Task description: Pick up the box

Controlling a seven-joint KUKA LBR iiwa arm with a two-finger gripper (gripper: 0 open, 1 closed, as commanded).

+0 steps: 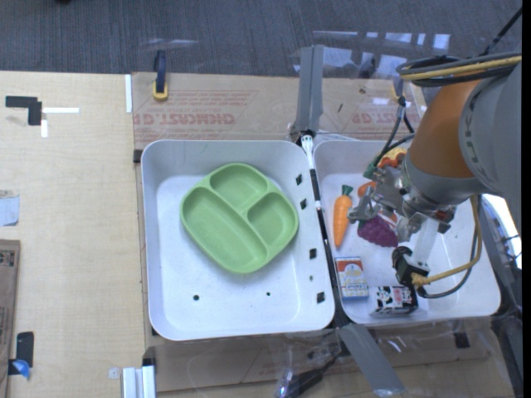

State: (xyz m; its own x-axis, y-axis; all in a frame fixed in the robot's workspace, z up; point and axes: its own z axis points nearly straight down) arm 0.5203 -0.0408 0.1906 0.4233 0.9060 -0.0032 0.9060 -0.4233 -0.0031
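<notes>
Looking around the box (351, 277), you see a carrot (341, 215), a purple toy (377, 231); end effector (390, 214) state unclear.

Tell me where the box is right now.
The box lies in the right bin, near its front-left corner, just below the carrot and left of the cow-patterned carton.

The box (352, 277) I am after is small, white and blue with a red patch near its top. It lies flat in the right bin (465, 309), near the front left corner, just below the carrot (341, 216).
</notes>
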